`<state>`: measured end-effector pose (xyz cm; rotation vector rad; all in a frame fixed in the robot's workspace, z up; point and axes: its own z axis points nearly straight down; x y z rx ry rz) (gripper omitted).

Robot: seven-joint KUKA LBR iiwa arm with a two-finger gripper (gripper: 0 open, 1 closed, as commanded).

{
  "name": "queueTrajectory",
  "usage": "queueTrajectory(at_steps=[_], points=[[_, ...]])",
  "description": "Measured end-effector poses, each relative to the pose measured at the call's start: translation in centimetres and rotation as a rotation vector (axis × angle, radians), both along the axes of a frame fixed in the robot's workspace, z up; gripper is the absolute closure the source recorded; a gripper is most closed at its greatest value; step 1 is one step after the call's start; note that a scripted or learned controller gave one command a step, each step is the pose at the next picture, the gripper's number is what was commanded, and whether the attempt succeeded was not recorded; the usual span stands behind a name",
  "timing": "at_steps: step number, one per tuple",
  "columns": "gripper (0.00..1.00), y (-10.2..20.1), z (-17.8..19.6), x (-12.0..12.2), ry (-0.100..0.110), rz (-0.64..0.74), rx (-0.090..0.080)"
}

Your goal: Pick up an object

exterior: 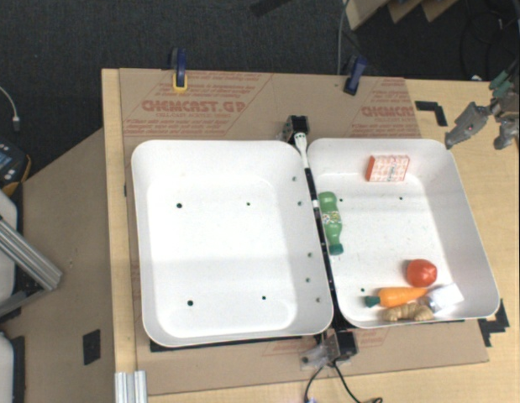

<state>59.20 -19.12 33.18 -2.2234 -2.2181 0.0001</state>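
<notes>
The right bin [461, 208] holds several objects. A green bottle [329, 221] lies along its left wall. A pink patterned box [387, 169] sits near its far side. In the near right corner are a red tomato [421, 273], an orange carrot [401, 295], a beige knobbly piece [408, 312] and a small white packet [447, 298], all close together. My gripper [483, 133] hovers at the view's right edge, beyond the right bin's far right corner. It is open, with nothing between its fingers, and well away from every object.
The left bin [150, 225] lies beside the right one on a cardboard-covered bench [243, 99]. Two clamps [179, 70] hold the board at its far edge. A black bracket [295, 128] sits at the far end of the seam between the bins.
</notes>
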Motion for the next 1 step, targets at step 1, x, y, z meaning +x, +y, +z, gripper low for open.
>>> queueTrajectory(at_steps=[1], points=[[0.0,-0.49,2.75,-8.04,0.001,-0.001,0.0]])
